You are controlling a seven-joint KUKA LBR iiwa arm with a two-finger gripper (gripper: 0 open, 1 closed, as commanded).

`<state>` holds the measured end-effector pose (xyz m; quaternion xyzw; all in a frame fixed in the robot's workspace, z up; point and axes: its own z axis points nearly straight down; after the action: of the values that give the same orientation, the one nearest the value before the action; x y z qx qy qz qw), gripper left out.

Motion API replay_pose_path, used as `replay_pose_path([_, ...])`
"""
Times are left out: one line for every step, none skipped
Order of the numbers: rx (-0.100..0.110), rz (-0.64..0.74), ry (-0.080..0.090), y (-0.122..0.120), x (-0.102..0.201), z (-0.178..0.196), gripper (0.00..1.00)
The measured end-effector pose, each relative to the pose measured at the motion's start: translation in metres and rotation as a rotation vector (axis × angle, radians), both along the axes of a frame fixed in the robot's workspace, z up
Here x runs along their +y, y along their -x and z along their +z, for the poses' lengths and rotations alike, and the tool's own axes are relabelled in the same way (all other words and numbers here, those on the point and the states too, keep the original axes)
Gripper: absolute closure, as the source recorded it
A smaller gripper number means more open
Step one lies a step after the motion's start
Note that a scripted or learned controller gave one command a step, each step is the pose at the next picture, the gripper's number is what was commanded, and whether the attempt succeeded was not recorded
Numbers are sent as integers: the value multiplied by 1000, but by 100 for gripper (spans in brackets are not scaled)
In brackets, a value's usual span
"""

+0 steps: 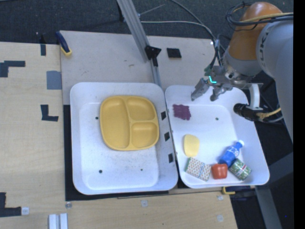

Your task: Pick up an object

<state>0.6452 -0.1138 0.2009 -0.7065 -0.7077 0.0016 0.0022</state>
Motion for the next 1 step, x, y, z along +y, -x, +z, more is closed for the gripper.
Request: replay_pose_path([-4, 1, 1, -1, 0, 2, 0])
